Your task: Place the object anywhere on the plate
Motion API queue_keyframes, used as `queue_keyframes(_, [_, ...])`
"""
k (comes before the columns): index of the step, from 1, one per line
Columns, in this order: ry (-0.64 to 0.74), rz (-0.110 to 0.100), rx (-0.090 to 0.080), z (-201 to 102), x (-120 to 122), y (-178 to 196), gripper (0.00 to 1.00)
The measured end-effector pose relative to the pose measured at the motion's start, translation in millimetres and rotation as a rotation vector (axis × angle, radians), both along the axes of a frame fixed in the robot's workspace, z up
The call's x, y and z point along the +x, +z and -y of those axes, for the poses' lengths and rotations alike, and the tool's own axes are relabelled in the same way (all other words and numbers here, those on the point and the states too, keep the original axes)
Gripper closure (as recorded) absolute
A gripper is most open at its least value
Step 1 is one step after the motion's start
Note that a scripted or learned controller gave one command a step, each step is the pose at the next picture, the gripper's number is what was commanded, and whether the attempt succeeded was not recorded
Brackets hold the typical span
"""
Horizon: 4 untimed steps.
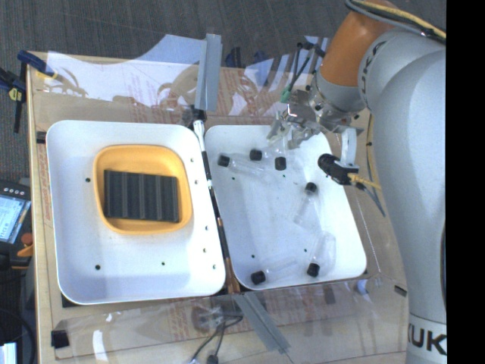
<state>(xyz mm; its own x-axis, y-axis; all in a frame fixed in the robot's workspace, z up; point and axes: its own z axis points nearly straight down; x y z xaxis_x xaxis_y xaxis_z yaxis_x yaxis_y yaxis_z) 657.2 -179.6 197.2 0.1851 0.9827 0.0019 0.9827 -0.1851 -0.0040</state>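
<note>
Hovering gripper (292,131): upper edge of right white bin (345,237); finger state cannot be told.
Yellow square plate (142,188): left white bin (68,226), dark ribbed insert.
Clear tubes, black caps (258,156): right bin.

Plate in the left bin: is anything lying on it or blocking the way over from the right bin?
A dark ridged block covers the middle of the plate, leaving only its yellow rim bare. Between the bins only their low rims meet.

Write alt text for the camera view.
The arm's hand hovers over the far edge of the right bin, which holds clear tubes with black caps. The left bin holds a yellow plate carrying a dark ridged block.
</note>
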Motion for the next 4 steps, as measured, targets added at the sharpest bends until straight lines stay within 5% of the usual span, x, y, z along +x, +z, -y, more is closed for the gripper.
queue_keyframes(1, [0.204, -0.003, -0.001, -28.8, -22.6, -19.6, 1.0])
queue_keyframes(2, [0.289, 0.003, -0.002, -90.5, -42.5, 50.6, 1.0])
queue_keyframes(3, [0.288, 0.003, -0.002, -90.0, -42.6, 50.6, 0.0])
queue_keyframes(4, [0.329, -0.002, -0.002, -160.5, -19.2, 10.2, 0.0])
